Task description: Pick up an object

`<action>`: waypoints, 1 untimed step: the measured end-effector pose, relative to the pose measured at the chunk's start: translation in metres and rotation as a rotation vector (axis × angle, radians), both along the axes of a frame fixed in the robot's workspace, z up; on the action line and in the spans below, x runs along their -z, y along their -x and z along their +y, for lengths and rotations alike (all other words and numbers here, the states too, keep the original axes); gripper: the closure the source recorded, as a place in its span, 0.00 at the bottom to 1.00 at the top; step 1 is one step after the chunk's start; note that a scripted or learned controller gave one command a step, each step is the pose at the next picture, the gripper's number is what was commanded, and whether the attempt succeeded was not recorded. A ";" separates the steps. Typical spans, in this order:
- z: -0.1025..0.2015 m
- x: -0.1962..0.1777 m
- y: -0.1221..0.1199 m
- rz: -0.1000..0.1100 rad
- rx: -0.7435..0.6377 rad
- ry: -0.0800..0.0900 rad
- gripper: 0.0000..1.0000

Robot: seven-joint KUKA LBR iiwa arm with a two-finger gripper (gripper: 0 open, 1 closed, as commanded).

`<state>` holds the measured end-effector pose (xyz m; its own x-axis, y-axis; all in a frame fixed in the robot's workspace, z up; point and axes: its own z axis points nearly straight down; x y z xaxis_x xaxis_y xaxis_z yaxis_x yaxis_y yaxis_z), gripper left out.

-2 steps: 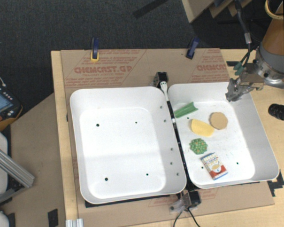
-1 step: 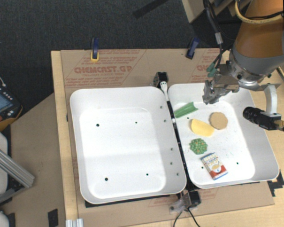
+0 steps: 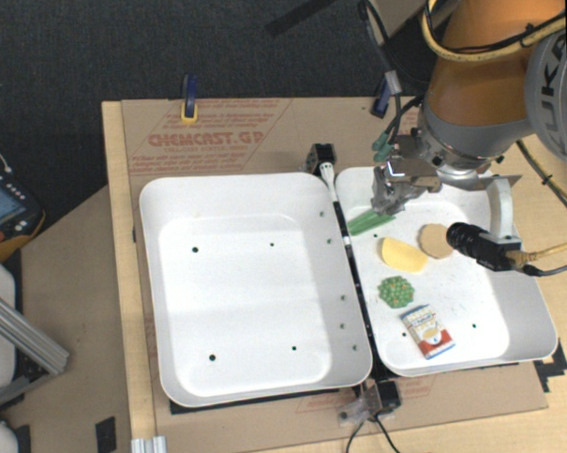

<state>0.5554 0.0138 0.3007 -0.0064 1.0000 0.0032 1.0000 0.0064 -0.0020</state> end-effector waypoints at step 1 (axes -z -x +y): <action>0.067 -0.034 0.042 -0.005 -0.003 -0.001 1.00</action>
